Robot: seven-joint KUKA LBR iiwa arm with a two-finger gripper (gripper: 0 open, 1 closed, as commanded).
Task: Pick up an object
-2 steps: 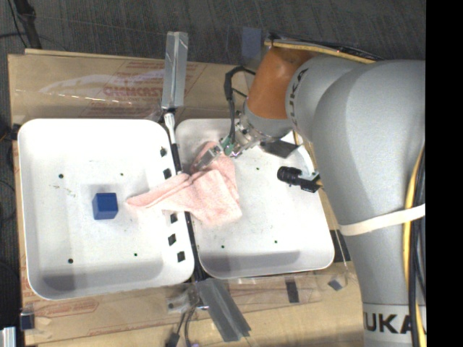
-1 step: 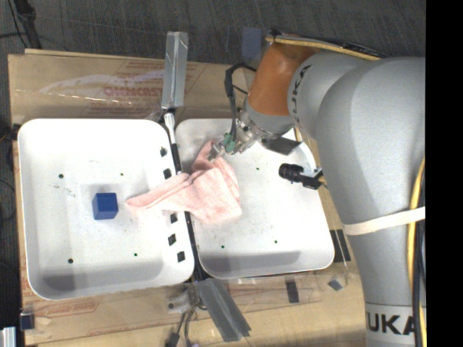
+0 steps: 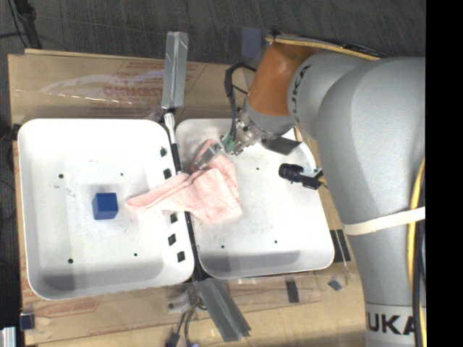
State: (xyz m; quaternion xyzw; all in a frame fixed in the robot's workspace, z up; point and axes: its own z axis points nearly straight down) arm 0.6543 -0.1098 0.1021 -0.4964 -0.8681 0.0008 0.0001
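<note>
A pink cloth (image 3: 195,191) lies crumpled across the divide between 2 shallow white bins. Most of it sits in the left part of the right bin (image 3: 304,255), and a narrower tail reaches left over the shared rims into the left bin (image 3: 43,266). Its far right corner is bunched and lifted toward the gripper.

The gripper (image 3: 211,152) comes down at that raised corner, in the far left part of the right bin. A fold of cloth appears to sit between the jaws, which look drawn narrow on it, though the tips are small and partly hidden by the fabric.

A small blue cube (image 3: 105,204) rests on the floor of the left bin, well apart from the cloth's tail, to its left.

The grey arm (image 3: 369,143) enters from the right and covers much of the right bin's right side. An orange band (image 3: 273,82) sits above the wrist, over the bin's far edge.

Both bins rest side by side on a brown worktop (image 3: 94,85), which shows beyond their far rims.
</note>
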